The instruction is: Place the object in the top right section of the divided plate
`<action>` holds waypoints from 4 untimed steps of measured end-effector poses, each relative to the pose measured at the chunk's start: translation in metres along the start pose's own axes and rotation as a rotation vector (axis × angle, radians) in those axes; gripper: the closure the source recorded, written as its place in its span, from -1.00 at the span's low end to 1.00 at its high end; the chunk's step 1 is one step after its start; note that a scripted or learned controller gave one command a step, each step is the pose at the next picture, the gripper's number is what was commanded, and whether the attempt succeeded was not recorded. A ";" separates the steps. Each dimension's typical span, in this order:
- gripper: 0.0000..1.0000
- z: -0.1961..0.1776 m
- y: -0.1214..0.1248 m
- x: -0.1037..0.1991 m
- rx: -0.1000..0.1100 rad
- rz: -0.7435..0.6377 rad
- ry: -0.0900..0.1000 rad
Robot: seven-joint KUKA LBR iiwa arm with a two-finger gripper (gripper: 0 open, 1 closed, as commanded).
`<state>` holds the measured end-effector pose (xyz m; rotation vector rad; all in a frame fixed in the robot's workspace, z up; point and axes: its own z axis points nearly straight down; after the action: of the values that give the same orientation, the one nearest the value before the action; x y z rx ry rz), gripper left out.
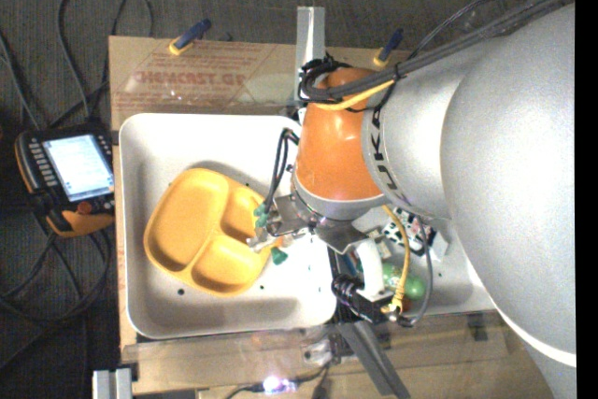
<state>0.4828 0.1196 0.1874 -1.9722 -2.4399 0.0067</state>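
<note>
The divided plate [201, 229] is yellow, with rounded corners and raised ridges that split it into three hollows. It lies flat but turned at an angle on the floor of the left white bin, nearer that bin's left wall. Its right edge runs under the arm's wrist. Just off that edge a small orange object [278, 254] shows, too hidden to make out.
</note>
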 end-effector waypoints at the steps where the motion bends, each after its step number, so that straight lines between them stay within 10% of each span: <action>1: 1.00 -0.011 0.002 0.007 0.000 0.002 -0.001; 3: 1.00 0.003 -0.003 -0.016 0.001 -0.048 -0.003; 4: 1.00 -0.017 0.025 0.031 -0.001 -0.100 -0.002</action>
<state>0.5004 0.1556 0.2041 -1.8485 -2.5371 0.0072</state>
